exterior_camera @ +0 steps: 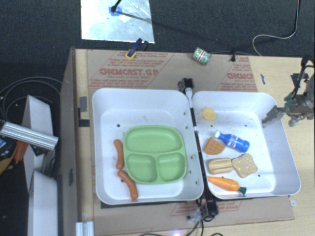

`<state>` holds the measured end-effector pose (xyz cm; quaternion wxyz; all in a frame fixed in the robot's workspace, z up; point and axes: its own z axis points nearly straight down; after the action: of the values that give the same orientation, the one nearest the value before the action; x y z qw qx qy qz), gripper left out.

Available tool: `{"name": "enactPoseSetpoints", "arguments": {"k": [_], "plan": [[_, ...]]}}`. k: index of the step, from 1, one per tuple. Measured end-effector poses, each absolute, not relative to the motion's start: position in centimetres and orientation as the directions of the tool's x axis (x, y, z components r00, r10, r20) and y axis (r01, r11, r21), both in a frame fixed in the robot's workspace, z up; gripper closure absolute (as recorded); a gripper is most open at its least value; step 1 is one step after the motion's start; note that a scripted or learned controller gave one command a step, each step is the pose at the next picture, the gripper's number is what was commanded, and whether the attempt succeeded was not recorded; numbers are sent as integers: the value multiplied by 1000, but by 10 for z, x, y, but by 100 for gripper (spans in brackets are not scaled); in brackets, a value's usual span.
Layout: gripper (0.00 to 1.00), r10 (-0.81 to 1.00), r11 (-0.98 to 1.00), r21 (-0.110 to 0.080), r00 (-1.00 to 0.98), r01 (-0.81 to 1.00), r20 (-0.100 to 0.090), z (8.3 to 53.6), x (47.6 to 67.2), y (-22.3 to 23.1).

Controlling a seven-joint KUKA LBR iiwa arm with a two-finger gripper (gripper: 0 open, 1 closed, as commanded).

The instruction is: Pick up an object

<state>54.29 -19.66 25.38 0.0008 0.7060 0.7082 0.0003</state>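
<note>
At the right edge of the right-hand bin [283, 146], the gripper [295, 109] hangs over the rim, above and outside the cluster of toy food; how wide it stands I cannot tell from here. Everything pickable lies to its left and toward the bin's near side. The nearest piece is the blue bottle [233, 141], its long axis slanting down to the right. Just beside it sits the waffle piece [214, 146], with the bread slice [244, 165], bun [220, 165] and carrot [224, 183] nearer still.
</note>
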Motion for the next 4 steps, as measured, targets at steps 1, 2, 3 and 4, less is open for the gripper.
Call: {"name": "enactPoseSetpoints", "arguments": {"k": [1, 2, 3, 4], "plan": [[0, 1000, 4, -3, -4, 1000, 1, 127, 542, -158], [0, 1000, 3, 1, -3, 1000, 0, 84, 537, -135], [0, 1000, 4, 4, -4, 1000, -1, 85, 611, -141], [100, 1000, 7, 6, -7, 1000, -2, 96, 612, -141]]}}
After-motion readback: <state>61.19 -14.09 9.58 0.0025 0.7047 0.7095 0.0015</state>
